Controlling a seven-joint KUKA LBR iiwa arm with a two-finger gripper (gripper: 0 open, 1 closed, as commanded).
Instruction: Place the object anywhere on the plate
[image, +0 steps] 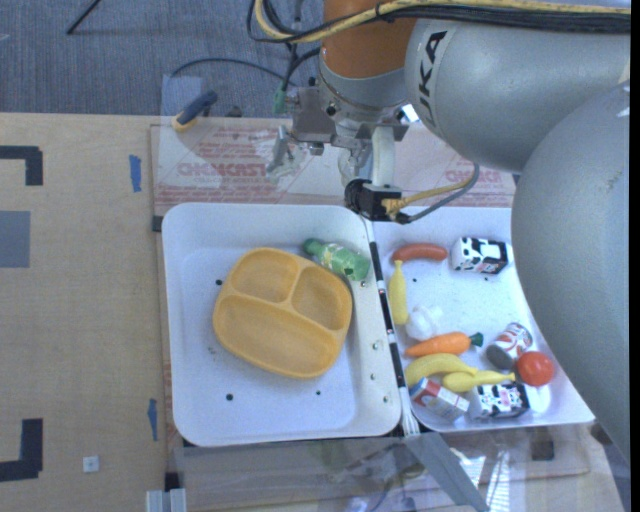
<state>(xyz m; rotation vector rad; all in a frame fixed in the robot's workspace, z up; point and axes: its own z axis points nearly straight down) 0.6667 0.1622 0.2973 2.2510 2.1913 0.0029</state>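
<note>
The arm (480, 90) beyond the plate (282, 312), green toy (338, 258) at its rim
The left bin (190, 400) holds the plate; the gripper (285, 155) hangs past the plate's far side, and I cannot tell whether it is apart or together. The green toy lies against the plate's far-right rim, long axis slanting, darker end pointing left. Right of the plate crowd a carrot (440, 345), banana (450, 372) and tomato (536, 368)

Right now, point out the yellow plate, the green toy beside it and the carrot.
yellow plate (265, 342), camera view, bare floor of its largest compartment
green toy (338, 259), camera view, middle of its body
carrot (437, 346), camera view, middle of its orange body
</note>
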